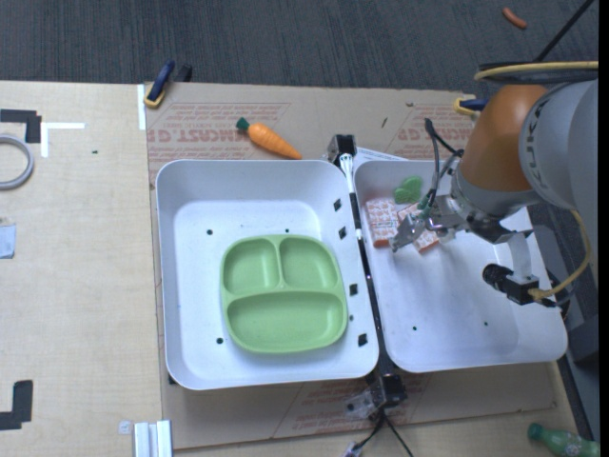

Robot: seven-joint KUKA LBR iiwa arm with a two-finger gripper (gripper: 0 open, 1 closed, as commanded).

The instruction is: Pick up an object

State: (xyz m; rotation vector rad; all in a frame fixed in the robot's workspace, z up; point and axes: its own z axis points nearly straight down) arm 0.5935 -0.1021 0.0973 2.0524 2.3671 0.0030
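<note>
Gripper (411, 236) over right bin (457, 331) by packet (382, 221), green plate (284, 293) in left bin (190, 255)

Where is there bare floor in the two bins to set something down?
Right bin: its near half, below the gripper, is bare. Its far-left corner is crowded with a red-and-white packet and a green item. Left bin: only margins around the green plate.

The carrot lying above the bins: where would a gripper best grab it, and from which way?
Probably at mid-body of the carrot, coming straight down with the fingers closing across its width. It lies flat on the cardboard, slanting, its green top to the left; the middle is thick and even, while the right end tapers and might slip.
</note>
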